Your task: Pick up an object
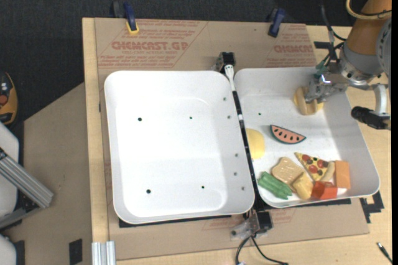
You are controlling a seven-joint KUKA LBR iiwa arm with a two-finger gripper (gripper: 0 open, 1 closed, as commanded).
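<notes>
At the frame's right edge, the grey arm's gripper (317, 88) hangs over the upper part of the right bin (367, 161), touching or just above a tan toy food piece (306, 102); whether it grasps it cannot be told. A watermelon slice (287, 134) and other toy foods (306, 176) lie lower down; the left bin (124, 133) sits beside it.

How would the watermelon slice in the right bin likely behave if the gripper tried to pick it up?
The watermelon slice looks like a thin, flat toy lying on the right bin floor, so it is probably stiff and light. Lying that low, it may slide rather than lift. It lies apart from the other pieces, so a push should disturb little else.
</notes>
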